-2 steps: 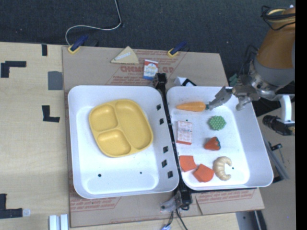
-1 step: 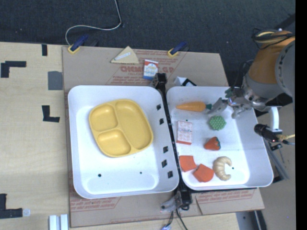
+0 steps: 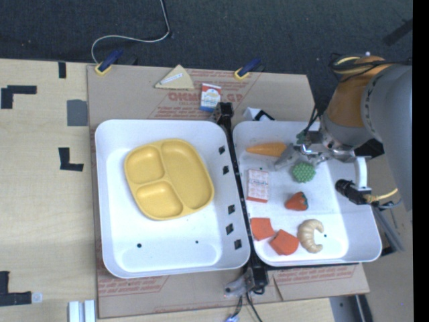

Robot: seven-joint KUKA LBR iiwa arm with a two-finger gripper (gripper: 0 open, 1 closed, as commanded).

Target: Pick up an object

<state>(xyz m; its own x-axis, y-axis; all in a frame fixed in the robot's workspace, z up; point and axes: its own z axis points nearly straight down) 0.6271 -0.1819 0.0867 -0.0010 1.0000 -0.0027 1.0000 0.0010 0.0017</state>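
The gripper [image 3: 303,151] is low over the upper part of the right bin [image 3: 358,243], and its fingers stand apart, with a narrow gap and nothing between them. Just below the fingertips lies a small green broccoli piece [image 3: 303,172], very near to them, but I cannot tell if they touch it. To the left of the gripper an orange carrot [image 3: 267,149] lies flat, with its thin end pointing toward the fingers. Behind the gripper the arm [image 3: 375,109] comes in from the right, grey, with the orange band above the wrist. In the same bin, further down, there is a red strawberry [image 3: 296,201] near the middle, and a white card with red print [image 3: 257,184] lies near the left wall. At the lower end I see two orange-red blocks [image 3: 274,235] side by side and a pale croissant [image 3: 312,235] just to the right of them. The left bin [image 3: 112,200] holds a yellow plate with three compartments [image 3: 168,178], lying flat in its upper half. Both bins rest on a brown cardboard sheet [image 3: 291,89]. On this sheet, above the bins, there is a small red and white box [image 3: 210,97] and a pale wedge-shaped piece [image 3: 176,78], well apart from the gripper.
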